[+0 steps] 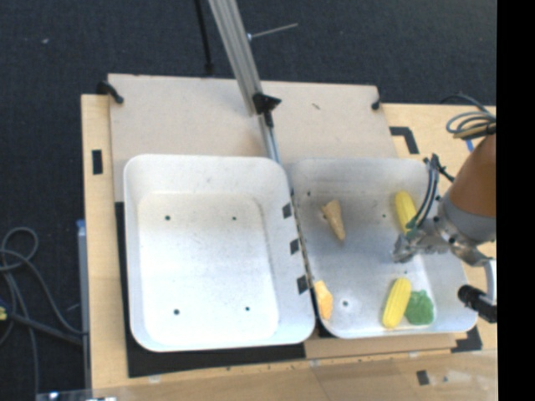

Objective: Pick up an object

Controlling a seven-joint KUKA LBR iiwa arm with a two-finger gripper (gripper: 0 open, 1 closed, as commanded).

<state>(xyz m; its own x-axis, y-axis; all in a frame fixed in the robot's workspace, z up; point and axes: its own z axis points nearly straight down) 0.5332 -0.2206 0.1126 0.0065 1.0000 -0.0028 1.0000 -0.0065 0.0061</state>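
Note:
The right bin (359, 182) holds a tan wedge-shaped piece (334, 220) near its middle, a yellow corn cob (405, 210) at the right, another yellow corn cob (396, 302) at the front, a green leafy item (420, 307) beside it, and an orange piece (323, 299) at the front left edge. My gripper (407, 249) hangs low over the bin's right side, between the two corn cobs, just below the upper one. I see nothing between its fingers.
The left bin (209, 249) stands beside the right one. A slanted metal pole (238, 48) rises from the back of the bench to the top of the view. Cables (468, 124) lie at the right, near the arm.

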